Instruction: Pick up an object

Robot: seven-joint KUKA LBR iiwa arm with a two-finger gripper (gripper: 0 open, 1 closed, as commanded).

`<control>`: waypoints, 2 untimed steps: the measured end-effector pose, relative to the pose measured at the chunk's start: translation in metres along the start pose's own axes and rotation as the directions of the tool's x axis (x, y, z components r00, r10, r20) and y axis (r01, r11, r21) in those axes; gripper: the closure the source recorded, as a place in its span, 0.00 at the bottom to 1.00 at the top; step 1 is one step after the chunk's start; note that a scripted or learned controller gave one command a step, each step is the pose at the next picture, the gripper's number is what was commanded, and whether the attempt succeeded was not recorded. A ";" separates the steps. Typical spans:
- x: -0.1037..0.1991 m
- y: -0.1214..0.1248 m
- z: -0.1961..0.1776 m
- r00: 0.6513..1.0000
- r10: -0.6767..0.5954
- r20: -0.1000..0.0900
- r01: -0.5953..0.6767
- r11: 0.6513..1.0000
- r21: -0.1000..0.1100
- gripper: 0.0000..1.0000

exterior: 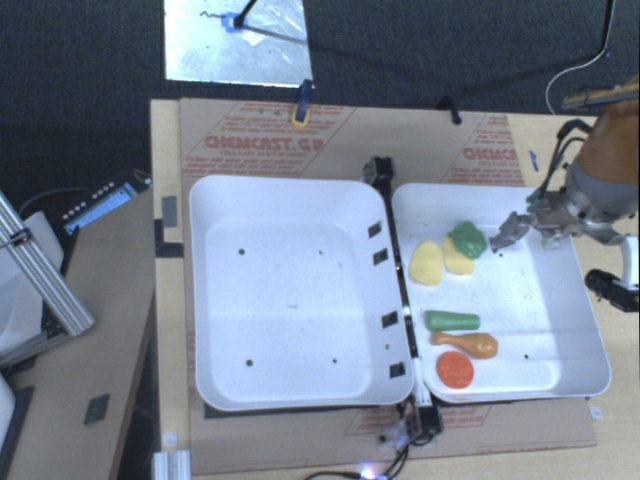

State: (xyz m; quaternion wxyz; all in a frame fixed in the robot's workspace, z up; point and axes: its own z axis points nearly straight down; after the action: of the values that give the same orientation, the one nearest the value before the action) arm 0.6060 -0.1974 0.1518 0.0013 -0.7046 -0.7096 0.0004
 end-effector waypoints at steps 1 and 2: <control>0.038 0.065 0.070 1.000 -0.003 0.002 0.003 1.000 -0.006 0.00; 0.034 0.064 0.055 1.000 -0.001 0.004 0.001 1.000 -0.009 1.00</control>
State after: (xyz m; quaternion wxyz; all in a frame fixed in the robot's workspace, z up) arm 0.6700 -0.1625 0.0971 -0.0033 -0.7044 -0.7098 -0.0016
